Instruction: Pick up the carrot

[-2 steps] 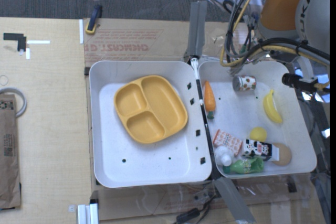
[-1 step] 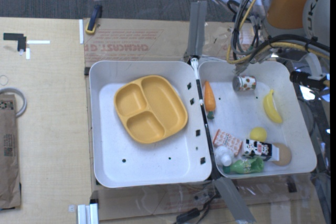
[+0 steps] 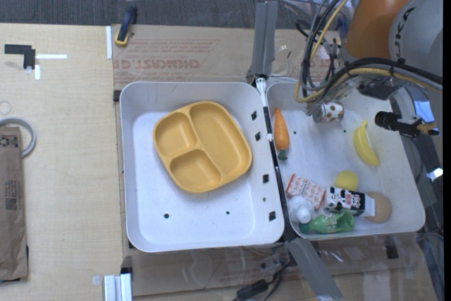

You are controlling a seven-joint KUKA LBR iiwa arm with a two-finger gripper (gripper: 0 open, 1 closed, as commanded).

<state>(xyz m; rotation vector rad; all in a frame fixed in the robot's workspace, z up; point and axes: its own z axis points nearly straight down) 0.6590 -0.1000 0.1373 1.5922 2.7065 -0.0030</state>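
Observation:
The carrot (image 3: 280,130) is orange with a green tip. It lies lengthwise in the right bin (image 3: 402,173), close against the bin's left wall. My gripper (image 3: 317,108) hangs over the back of the right bin under a bundle of cables, to the right of the carrot's far end and a short way off. Nothing shows between it and the carrot.
A yellow divided plate (image 3: 202,146) sits in the left bin (image 3: 141,208). The right bin also holds a small can (image 3: 332,111), a banana (image 3: 364,144), a yellow fruit (image 3: 346,180), a red-and-white packet (image 3: 304,188), a black-and-white carton (image 3: 347,201), a brown round thing (image 3: 380,206) and a green item (image 3: 328,223).

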